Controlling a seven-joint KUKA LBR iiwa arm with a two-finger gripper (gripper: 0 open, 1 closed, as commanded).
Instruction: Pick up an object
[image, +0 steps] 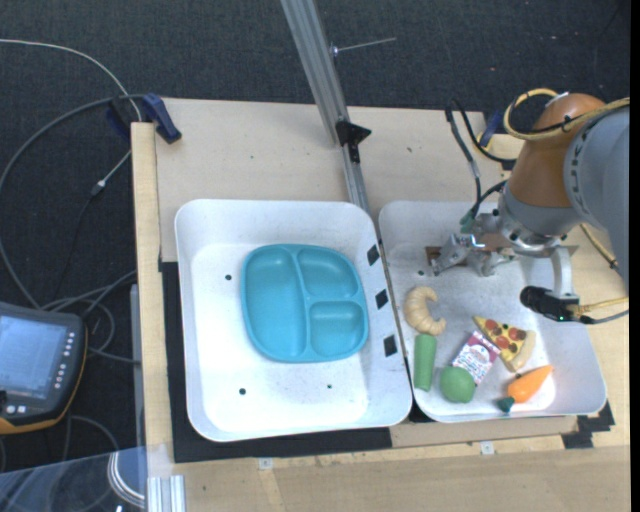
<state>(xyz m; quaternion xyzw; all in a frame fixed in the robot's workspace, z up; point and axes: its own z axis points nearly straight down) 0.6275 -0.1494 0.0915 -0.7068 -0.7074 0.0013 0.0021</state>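
1. Gripper: above the right bin's far part; finger opening cannot be told, nothing visibly held.
2. Croissant, green cucumber, green ball, carton, pizza slice, carrot: right bin.
3. Blue divided plate: left bin.

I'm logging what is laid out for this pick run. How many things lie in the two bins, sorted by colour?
Blue: 1, the divided plate in the left bin
Green: 2, the cucumber and the round green fruit
Tan: 1, the croissant
Orange: 1, the carrot
Mixed colours: 2, the pizza slice and the small carton
Total: 7
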